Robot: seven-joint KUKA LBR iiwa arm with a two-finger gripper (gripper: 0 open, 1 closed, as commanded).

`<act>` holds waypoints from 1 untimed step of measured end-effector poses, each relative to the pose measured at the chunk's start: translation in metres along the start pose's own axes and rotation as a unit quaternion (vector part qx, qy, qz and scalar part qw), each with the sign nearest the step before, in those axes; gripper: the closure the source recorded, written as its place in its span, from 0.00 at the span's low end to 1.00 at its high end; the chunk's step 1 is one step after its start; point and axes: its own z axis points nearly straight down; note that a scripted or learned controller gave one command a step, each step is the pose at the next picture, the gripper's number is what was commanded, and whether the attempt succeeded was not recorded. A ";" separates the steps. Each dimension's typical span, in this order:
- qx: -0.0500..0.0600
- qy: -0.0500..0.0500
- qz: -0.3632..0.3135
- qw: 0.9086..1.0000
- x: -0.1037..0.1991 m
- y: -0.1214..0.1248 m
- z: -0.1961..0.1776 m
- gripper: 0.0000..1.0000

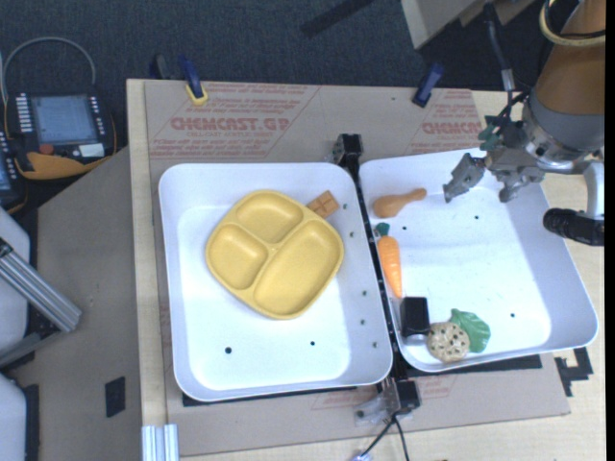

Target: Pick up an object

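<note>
Two bins | fingers [488, 182] spread open, holding nothing, above right bin [538, 257] | risk: closing short of drumstick [398, 202], gripping air.

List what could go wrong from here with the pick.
1. The gripper hangs open above the right bin, right of the drumstick; a straight descent would likely close on nothing.
2. The carrot and black block lie against the bin's left wall, leaving little finger room.
3. The cookie touches the green leaf; both may lift together.
</note>
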 end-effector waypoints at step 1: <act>-0.007 -0.001 -0.001 1.000 0.000 0.002 -0.007 0.00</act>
